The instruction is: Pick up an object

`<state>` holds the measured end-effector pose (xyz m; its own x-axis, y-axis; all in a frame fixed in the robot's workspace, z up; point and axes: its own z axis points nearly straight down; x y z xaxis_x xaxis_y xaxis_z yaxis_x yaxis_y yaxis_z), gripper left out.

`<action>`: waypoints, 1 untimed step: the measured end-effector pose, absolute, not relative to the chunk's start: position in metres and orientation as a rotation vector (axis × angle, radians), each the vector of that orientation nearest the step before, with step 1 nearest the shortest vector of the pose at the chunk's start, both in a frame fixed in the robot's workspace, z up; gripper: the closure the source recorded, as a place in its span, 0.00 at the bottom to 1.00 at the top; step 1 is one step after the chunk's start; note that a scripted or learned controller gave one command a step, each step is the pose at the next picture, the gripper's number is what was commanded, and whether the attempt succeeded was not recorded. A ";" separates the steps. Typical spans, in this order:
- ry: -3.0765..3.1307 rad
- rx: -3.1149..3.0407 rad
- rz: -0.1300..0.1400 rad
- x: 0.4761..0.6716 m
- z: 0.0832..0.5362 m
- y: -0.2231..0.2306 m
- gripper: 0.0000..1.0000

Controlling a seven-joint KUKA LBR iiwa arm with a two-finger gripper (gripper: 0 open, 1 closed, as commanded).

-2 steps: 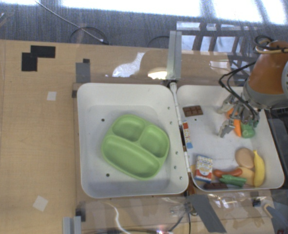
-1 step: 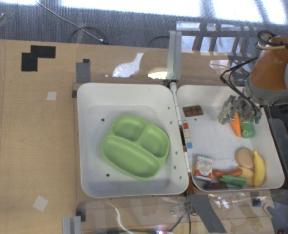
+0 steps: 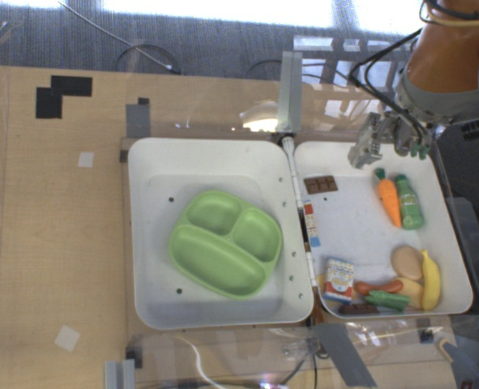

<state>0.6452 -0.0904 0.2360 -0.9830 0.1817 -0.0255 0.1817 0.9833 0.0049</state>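
The banana (image 3: 430,280) and little box (image 3: 339,279) are sitting at the near end of the right bin (image 3: 348,209). The carrot (image 3: 389,200) is lying farther back. The gripper (image 3: 389,140) is hanging above the far end, holding nothing; it should drop straight over the carrot.

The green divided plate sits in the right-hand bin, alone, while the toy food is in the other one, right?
Not quite: the camera view shows the green divided plate alone in the left bin. The toy food, such as the carrot and banana, lies in the right bin.
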 end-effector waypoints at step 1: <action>3.120 -0.208 -0.002 0.642 0.101 -0.111 1.00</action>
